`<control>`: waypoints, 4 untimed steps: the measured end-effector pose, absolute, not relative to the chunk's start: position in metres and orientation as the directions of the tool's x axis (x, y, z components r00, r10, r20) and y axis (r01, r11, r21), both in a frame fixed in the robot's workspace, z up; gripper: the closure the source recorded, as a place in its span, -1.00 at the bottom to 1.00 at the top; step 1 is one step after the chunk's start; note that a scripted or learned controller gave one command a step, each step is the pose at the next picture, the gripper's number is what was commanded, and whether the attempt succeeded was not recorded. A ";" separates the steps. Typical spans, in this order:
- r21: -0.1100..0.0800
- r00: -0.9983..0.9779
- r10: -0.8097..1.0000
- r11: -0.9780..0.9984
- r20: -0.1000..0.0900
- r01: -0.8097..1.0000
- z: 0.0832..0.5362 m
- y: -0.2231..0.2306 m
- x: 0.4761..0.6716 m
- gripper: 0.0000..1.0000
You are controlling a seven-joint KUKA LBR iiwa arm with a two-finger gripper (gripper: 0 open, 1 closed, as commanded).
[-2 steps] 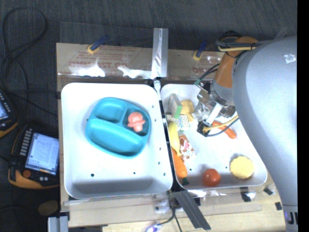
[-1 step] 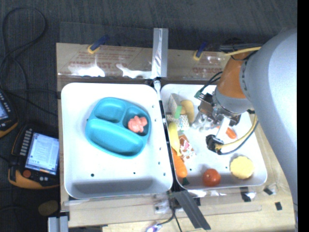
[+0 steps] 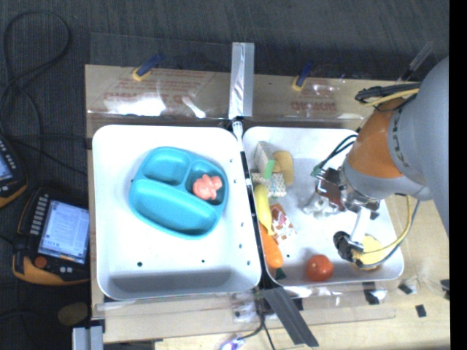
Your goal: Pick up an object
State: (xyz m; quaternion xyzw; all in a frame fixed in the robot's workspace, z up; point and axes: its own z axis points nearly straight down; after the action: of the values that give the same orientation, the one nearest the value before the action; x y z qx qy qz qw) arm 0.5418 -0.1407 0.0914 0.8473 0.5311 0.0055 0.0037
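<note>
My gripper (image 3: 321, 200) hangs over the middle of the right bin (image 3: 321, 138), pointing down at the bare white floor. Nothing shows between its fingers. To its left, along the bin's left wall, lie a yellow banana (image 3: 262, 205), an orange carrot (image 3: 271, 254), a red and white packet (image 3: 282, 222), a small speckled white block (image 3: 277, 186) and a pale yellow piece (image 3: 283, 165). A red tomato (image 3: 319, 267) rests near the front wall, below and slightly left of the gripper.
The left bin (image 3: 117, 268) holds a blue divided plate (image 3: 171, 195) with a pink piece (image 3: 208, 187) in its right compartment. The grey arm with its orange band (image 3: 379, 152) reaches in over the right bin's right side.
</note>
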 end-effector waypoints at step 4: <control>0.008 0.851 0.525 -0.851 0.013 0.525 0.091 -0.207 0.490 1.00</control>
State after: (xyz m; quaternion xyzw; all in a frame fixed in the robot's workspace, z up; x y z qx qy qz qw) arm 0.4899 -0.2068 0.0911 0.9620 0.2729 0.0071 0.0021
